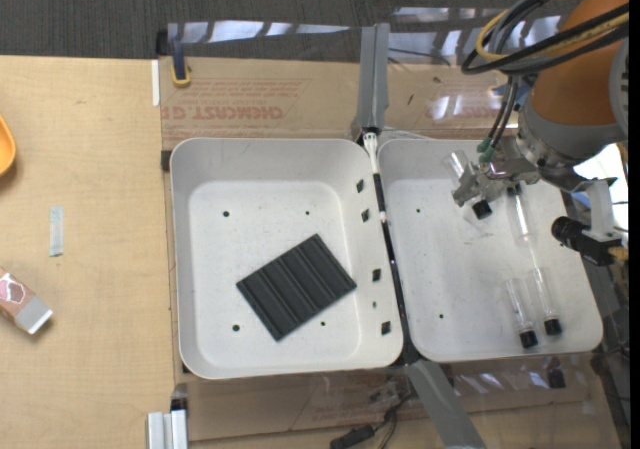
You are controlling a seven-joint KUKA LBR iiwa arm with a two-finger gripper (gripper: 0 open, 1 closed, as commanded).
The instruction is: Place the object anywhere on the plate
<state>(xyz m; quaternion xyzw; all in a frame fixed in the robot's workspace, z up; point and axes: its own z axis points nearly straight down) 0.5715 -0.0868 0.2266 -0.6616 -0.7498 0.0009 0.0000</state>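
Bins [190, 237], two, one ribbed dark plate [296, 286] in left, hand [538, 329] spread wide, holding nothing

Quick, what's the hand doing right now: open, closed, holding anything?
Hand: over the right bin, fingers apart, open; nothing shows between them. The dark ridged plate lies in the left bin.

Table [90, 137]: light wood top w/ brown cardboard sheet [270, 102] at the back; two shallow white bins side by side on it, left bin [185, 267] & right bin [420, 337], rims touching; small grey strip [56, 232] lies well left of bins; eraser-like block [22, 302] near left edge; orange thing [5, 145] cut off at left edge.
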